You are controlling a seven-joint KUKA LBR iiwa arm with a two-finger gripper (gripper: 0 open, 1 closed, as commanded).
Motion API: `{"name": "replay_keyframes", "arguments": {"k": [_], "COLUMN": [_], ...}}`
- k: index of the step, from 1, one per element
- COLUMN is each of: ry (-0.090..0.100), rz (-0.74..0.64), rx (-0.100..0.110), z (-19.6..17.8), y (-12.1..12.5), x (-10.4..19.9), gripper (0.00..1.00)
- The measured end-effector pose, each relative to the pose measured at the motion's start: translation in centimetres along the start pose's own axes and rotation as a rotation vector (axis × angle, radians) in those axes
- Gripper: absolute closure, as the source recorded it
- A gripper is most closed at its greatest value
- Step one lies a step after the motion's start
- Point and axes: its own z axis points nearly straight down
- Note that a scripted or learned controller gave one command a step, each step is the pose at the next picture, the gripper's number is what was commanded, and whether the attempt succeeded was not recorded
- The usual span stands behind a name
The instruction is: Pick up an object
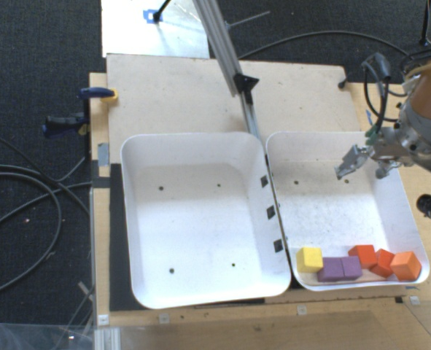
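Five blocks are lined along the near wall of the right bin [401, 195]: a yellow block [309, 259], purple block [339, 268], and three orange blocks [384, 261]. The gripper [364, 165] is poised well beyond them; its jaws are spread, nothing held.

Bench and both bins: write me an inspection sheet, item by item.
Surface: bench bears two white bins side by side, left bin and right bin.
Job's things: along the right bin's near wall lie a yellow block, purple block, red blocks and orange block.
Clutter: nothing seen.
Grippers: gripper over the right bin's far part, apart from the blocks, holding nothing.
Cables: black cables on the floor at left.
Surroundings: dark carpet; blue clamp at the bench's left edge; metal pole slanting overhead.
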Motion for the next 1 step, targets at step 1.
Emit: {"name": "replay_keyframes", "arguments": {"k": [1], "ry": [0.001], "rz": [0.005], "rx": [0.009], "z": [14.53], "y": [-0.77], "x": [-3.51], "gripper": [0.0]}}
